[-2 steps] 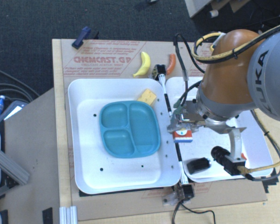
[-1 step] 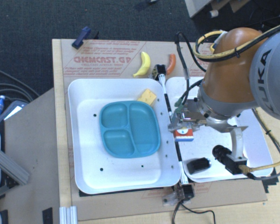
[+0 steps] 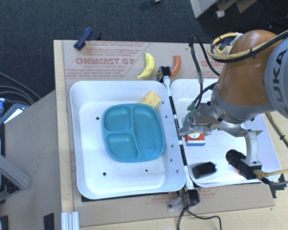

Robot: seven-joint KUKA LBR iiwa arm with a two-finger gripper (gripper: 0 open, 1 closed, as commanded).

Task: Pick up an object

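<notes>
Grey claw (image 3: 191, 127) hangs low in the right bin (image 3: 221, 176); its grip cannot be told. Just below it lies a small red-and-white box (image 3: 196, 139); a black block (image 3: 204, 169) sits farther down.

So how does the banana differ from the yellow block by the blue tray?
The banana is curved and bright yellow; the block is boxy and paler. The banana lies on the bench behind the bins, while the block sits inside the left bin, touching the blue tray's far corner. The banana looks somewhat longer than the block. Both are yellowish, and both lie apart from the gripper.
</notes>
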